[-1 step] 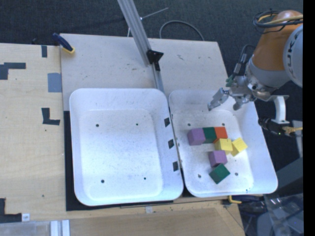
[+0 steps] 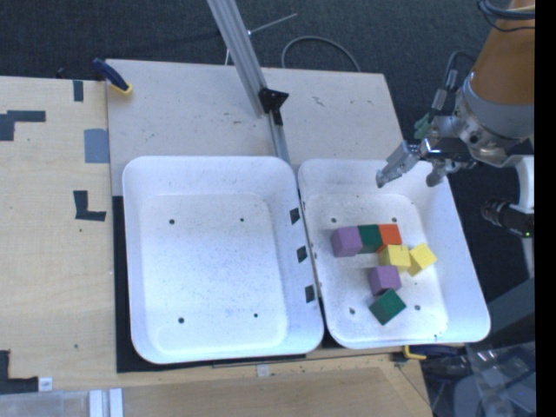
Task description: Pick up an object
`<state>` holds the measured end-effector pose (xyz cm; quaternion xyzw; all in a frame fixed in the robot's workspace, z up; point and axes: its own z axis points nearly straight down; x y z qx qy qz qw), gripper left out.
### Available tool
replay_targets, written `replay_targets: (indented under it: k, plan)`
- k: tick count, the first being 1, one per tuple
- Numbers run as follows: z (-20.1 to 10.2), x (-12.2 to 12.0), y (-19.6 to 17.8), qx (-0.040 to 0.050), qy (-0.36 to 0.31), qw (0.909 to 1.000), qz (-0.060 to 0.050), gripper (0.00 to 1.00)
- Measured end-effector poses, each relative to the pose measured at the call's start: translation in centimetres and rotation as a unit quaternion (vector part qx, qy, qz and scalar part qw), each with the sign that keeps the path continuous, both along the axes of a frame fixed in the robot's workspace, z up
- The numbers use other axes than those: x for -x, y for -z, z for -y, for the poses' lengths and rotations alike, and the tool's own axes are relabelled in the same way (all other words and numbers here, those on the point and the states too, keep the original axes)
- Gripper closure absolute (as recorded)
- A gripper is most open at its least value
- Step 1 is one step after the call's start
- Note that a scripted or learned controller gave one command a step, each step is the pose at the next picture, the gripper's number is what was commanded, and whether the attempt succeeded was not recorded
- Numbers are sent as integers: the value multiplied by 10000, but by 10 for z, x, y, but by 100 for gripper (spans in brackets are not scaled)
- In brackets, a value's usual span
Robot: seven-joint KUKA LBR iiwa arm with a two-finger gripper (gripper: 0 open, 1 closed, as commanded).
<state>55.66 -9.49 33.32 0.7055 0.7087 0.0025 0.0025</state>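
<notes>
Several small blocks lie in the right bin [image 2: 347,176]: a purple block [image 2: 347,241], a green block [image 2: 370,236], an orange block [image 2: 390,233], two yellow blocks [image 2: 398,255] [image 2: 422,258], another purple block [image 2: 383,279] and a dark green block [image 2: 387,307]. My gripper [image 2: 410,168] hangs above the bin's far right corner, well above and behind the blocks. Its two fingers [image 2: 388,171] stand apart, open, with nothing between them.
The left bin [image 2: 139,176] sits beside the right one. A slanted metal pole [image 2: 234,37] with a black clamp crosses behind the bins. A cable loops on the board at the back. A blue and yellow tool [image 2: 111,76] lies far left.
</notes>
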Motion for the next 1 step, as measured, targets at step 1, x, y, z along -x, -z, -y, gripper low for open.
replay_targets:
  k: [1]
  plan:
    - [9,-60,-81,13,4,10000,17,0]
